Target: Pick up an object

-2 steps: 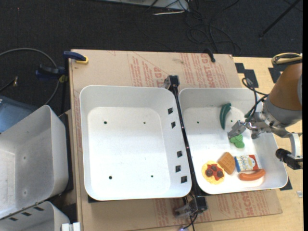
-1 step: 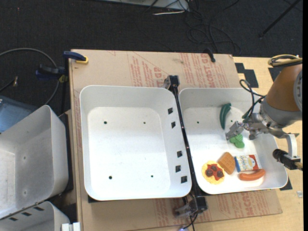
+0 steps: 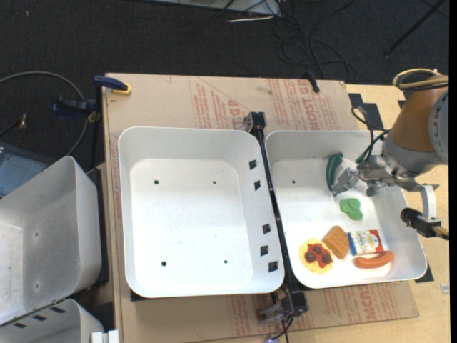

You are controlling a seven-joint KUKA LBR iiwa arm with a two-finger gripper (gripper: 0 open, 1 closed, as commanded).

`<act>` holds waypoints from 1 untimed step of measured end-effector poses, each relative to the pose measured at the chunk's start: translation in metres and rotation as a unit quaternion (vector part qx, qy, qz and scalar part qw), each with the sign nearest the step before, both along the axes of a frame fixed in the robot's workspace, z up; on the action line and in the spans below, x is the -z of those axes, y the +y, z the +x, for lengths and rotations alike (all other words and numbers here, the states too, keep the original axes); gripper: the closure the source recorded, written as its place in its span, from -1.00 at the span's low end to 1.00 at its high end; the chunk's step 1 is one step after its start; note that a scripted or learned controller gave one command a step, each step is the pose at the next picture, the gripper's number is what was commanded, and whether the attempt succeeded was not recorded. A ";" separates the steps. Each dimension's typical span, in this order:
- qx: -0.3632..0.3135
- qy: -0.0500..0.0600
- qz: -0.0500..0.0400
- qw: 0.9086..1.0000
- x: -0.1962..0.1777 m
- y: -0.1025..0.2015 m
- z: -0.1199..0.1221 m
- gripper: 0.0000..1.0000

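Gripper [image 3: 348,181] is seen in the camera view low over the right bin [image 3: 300,148], in its upper right part, at the end of the grey arm [image 3: 421,131] that enters from the right edge. An orange band is seen above the wrist; the arm's upper part is cut off by the frame edge. The metal fingers are small and blurred against the white floor, and whether they are spread or pressed together cannot be told. A dark green curved object [image 3: 333,170] is noted just left of the fingertips, apparently touching or nearly touching them; a grasp cannot be confirmed, since the object is not clearly seen between the fingers.

A light green piece [image 3: 350,207] is recorded just below the gripper, apart from it. Along the bin's lower part, four items are grouped: a round yellow item with dark red spots [image 3: 316,255], a tan bread-like piece [image 3: 337,241] touching it on the right, a small white-and-blue carton [image 3: 365,242] beside that, and a red-orange sausage shape [image 3: 373,261] below the carton. The carton's print is too small to be read.

The left bin [image 3: 143,148] is seen beside the right one, the two separated by a dark strip [image 3: 268,199]. Both rest on a brown board [image 3: 178,95].
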State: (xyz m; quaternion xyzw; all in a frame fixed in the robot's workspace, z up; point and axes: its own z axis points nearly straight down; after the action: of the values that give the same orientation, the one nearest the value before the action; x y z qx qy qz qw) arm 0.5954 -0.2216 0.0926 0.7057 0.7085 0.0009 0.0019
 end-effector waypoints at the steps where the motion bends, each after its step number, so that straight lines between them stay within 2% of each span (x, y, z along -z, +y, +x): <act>1: 0.002 0.002 0.000 1.000 0.000 0.000 -0.014 -1.00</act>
State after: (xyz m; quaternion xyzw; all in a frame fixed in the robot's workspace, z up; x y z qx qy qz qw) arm 0.5815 -0.2221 0.0925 0.7073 0.7069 -0.0006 0.0000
